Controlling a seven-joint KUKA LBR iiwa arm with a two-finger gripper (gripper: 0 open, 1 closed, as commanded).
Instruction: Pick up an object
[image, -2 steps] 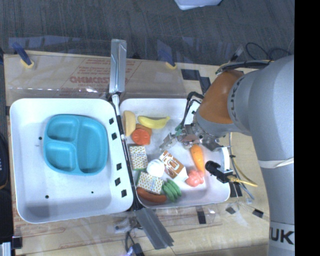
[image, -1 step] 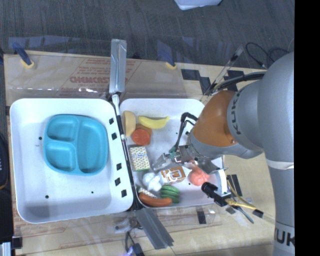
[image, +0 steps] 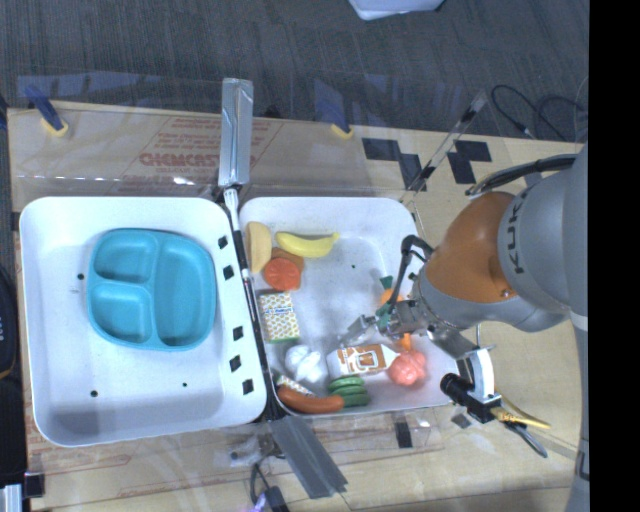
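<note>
Just below the end effector (image: 385, 325) in the right bin (image: 330, 208) lies a small carton (image: 362, 360), nearly touching, its long axis running left to right. Whether the end effector is open or closed, I cannot tell; nothing is visibly held.

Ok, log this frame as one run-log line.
arm: over right bin | gripper: above carton | grasp: unclear | tray: left bin
</note>
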